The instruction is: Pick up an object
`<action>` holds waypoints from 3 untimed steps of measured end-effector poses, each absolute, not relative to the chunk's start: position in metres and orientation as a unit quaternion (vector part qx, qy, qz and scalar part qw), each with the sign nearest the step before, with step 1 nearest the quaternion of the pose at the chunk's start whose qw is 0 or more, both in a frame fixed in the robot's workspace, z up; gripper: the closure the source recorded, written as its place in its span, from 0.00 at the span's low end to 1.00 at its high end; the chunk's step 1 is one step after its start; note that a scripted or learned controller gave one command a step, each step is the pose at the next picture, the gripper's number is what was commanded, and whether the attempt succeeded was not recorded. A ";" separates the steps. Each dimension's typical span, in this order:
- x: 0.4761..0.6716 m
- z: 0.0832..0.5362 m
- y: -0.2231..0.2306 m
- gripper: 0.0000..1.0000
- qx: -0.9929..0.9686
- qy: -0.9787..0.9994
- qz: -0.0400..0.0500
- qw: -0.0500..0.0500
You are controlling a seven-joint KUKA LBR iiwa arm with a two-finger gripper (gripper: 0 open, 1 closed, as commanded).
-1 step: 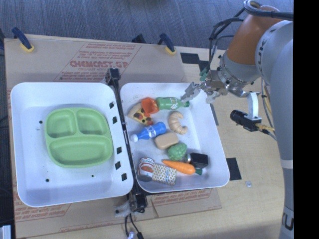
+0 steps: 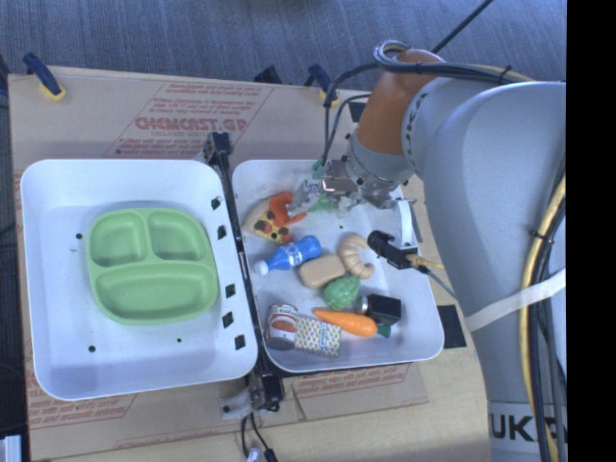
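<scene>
My gripper (image 2: 314, 193) hangs low over the back of the right bin (image 2: 423, 340), just right of a red-orange toy (image 2: 281, 207) and a pizza slice (image 2: 265, 225). In front of them lie a blue bottle (image 2: 293, 253), a tan bread piece (image 2: 320, 271), a croissant (image 2: 354, 252), a green broccoli (image 2: 342, 292), a carrot (image 2: 346, 323), a black block (image 2: 384, 308) and a printed can (image 2: 302, 331). The view shows nothing held in the gripper.
The left bin (image 2: 38, 258) holds a green divided plate (image 2: 151, 264). A black divider (image 2: 234, 258) runs between the bins. The grey arm (image 2: 481, 181) covers the right bin's far right side. Cardboard (image 2: 183, 114) lies behind the bins.
</scene>
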State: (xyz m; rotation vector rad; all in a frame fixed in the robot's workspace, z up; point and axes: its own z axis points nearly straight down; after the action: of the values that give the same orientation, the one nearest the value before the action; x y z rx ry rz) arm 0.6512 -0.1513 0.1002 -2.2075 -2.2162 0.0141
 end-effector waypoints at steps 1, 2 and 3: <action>0.588 0.092 -0.107 0.00 -0.705 -0.709 0.001 0.002; 0.588 0.102 -0.107 1.00 -0.704 -0.710 0.002 0.002; 0.588 0.102 -0.107 0.00 -0.704 -0.711 0.002 0.002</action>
State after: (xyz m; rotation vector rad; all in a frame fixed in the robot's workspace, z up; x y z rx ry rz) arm 0.5881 -0.1068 0.1021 -2.2073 -2.2288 0.0066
